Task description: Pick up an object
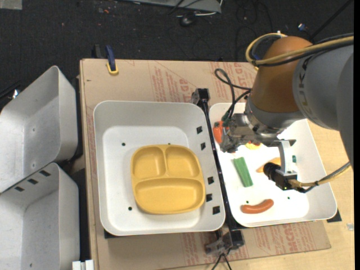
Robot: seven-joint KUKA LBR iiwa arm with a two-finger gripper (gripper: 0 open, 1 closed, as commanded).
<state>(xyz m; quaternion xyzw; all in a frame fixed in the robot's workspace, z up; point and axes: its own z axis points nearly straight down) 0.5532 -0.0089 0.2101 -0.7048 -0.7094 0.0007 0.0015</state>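
I'm hovering my claw point(235, 136) over the near-left part of the right bin point(315, 204), wrist bulk blocking most of my own view of it. Can't tell how the claw is set from here, and I'm seeing nothing gripped.

Candidates are all sitting in the right bin: green stick point(243, 171) just below the claw, lying flat, slightly angled; reddish sausage point(257, 207) further toward the bin's front edge; an orange piece point(272, 165) beside the black fitting on my cable side; a small orange-red item point(217, 133) tight against the divider wall; a yellow bit point(252, 145) partly hidden under the wrist.

My call: I'm going for the green stick. It's closest, well clear of the walls, and lying apart from its neighbours. I should be lining up across its short axis, centring, then descending straight. The item by the wall looks like a poor pick, no room on that side.

Left bin point(109, 151) is holding a yellow divided tray point(167, 179), three compartments, nothing in them. Both bins are sitting on the tabletop point(146, 75).
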